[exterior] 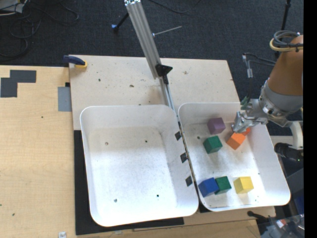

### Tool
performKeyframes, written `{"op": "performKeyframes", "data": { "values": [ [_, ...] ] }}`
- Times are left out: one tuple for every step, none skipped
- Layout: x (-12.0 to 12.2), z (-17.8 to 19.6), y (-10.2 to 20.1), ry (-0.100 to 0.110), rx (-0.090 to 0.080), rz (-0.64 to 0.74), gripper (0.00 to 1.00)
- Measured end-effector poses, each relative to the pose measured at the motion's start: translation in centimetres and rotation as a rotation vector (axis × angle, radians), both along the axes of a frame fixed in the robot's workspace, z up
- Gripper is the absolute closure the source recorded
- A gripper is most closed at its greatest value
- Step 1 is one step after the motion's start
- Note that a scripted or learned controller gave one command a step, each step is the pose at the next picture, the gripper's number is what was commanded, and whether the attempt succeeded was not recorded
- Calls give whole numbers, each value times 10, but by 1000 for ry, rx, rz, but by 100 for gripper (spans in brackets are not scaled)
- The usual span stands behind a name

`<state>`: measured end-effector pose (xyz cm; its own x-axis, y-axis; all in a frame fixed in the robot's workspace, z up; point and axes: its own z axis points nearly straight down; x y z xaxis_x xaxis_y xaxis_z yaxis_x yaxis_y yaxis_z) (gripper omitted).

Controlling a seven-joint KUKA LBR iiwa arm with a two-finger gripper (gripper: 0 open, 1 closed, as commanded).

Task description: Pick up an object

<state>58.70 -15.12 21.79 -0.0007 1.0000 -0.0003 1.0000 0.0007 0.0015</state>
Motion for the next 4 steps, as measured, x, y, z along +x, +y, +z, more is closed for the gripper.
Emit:
{"op": "performKeyframes", "data": {
  "values": [
    [0,-9,52,6,3,3,100],
    [5,5,105,3,3,4,100],
    [14,5,168,4,3,5,100],
    [13,15,221,3,0,3,100]
  ]
}}
